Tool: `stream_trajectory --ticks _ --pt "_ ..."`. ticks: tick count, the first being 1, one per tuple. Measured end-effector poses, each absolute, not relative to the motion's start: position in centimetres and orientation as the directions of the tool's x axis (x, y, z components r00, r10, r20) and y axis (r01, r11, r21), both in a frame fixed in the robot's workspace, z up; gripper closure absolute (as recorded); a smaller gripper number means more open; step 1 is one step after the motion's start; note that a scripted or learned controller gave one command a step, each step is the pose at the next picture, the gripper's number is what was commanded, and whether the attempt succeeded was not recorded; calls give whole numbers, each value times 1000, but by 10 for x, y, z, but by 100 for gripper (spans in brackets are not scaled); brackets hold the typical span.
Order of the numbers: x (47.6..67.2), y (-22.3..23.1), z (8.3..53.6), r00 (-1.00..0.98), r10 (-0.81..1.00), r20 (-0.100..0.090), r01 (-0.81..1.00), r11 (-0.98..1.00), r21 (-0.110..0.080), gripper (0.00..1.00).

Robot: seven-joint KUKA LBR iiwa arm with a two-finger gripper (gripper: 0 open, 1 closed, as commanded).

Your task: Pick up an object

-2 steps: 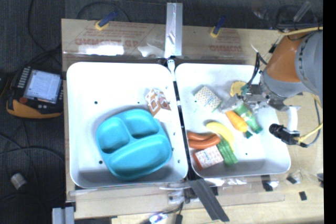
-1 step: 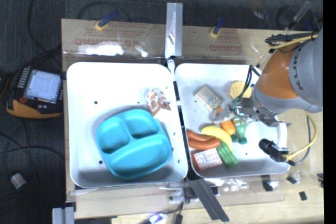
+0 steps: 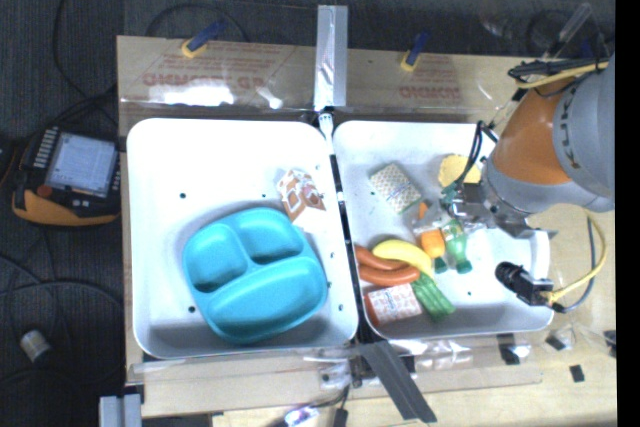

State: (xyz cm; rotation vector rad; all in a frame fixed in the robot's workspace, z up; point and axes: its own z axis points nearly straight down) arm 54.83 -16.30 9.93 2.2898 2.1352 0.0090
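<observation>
You see the hand (image 3: 458, 223) low in the right bin (image 3: 500, 310), over the toy clutter beside its centre; whether it is released or clenched you cannot tell. Taking the banana (image 3: 403, 254) as landmark: it lies just left of the hand, long axis slanting from upper left to lower right. A red sausage (image 3: 382, 270) touches it below, a green piece (image 3: 433, 295) sits lower right, a patterned packet (image 3: 393, 183) above. Open floor lies right of the banana, toward the bin's far wall. Left of it, past the divider, the left bin (image 3: 160, 165) holds a blue tray (image 3: 255, 271) and a small wrapper (image 3: 298, 192)
</observation>
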Motion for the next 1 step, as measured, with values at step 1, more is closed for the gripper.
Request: stream_trajectory --ticks 1 --pt "534 -131 237 161 987 -3 987 -161 -2 100"
